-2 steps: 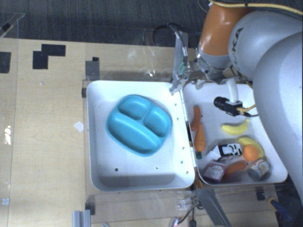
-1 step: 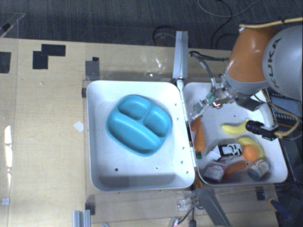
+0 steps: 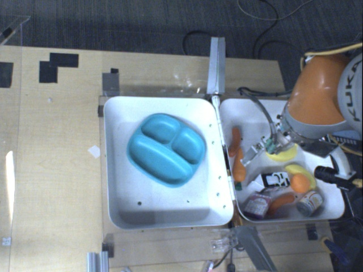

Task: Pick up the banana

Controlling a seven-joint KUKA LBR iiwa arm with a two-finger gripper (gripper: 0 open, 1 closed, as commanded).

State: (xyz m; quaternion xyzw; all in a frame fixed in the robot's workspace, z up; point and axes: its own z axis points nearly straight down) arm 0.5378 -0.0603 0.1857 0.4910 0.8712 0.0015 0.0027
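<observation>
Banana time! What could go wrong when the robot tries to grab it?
The banana lies partly under the arm, with an orange touching it, so the gripper might knock or grab the orange instead. The right bin is crowded, with a carrot and cans, so neighbours may get shoved.

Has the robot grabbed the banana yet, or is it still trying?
Done: the arm has reached into the right bin, and its gripper sits right at the banana. In hand: nothing I can be sure of; the banana lies low in the bin, and the grip is too small to make out. Left: a clear hold, then the lift.
</observation>
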